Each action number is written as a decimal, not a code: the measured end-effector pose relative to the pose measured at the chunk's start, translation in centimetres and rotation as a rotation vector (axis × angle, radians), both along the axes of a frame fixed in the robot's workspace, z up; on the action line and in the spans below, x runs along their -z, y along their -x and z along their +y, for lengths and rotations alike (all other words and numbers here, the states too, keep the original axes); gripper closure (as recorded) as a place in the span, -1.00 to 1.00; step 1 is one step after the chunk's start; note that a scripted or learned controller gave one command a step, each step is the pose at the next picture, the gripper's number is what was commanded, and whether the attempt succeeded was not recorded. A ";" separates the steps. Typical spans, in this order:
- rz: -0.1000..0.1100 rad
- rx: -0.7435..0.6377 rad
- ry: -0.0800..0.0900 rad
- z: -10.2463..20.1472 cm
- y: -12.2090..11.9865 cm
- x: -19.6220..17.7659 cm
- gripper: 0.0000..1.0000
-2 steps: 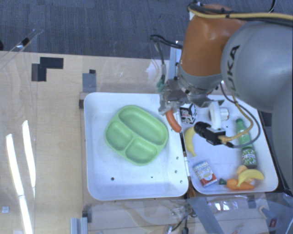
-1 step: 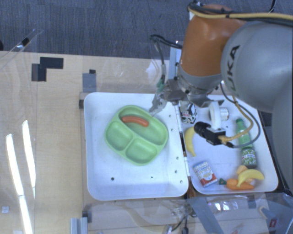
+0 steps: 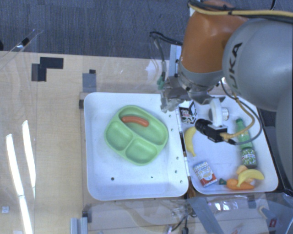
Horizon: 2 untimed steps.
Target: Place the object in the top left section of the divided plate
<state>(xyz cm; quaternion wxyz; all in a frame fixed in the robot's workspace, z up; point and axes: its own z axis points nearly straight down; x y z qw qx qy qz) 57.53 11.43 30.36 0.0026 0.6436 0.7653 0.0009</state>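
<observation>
A large robot arm with smooth, rounded grey metal casing (image 3: 263, 59) carries part of a dark maker's name in capital letters on its side. Above the wrist sits a broad, glossy orange band (image 3: 206, 43). A yellow cable (image 3: 238, 11) runs across the top of the band. Below it the wrist narrows to a grey metal gripper assembly (image 3: 176, 93), with thin dark wires (image 3: 158, 45) looping beside it.

divided plate (image 3: 136, 135): glossy green plastic | bins (image 3: 98, 173): smooth white plastic
</observation>
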 end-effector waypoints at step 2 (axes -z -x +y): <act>0.001 0.076 -0.001 -6.4 -4.4 -9.4 -1.00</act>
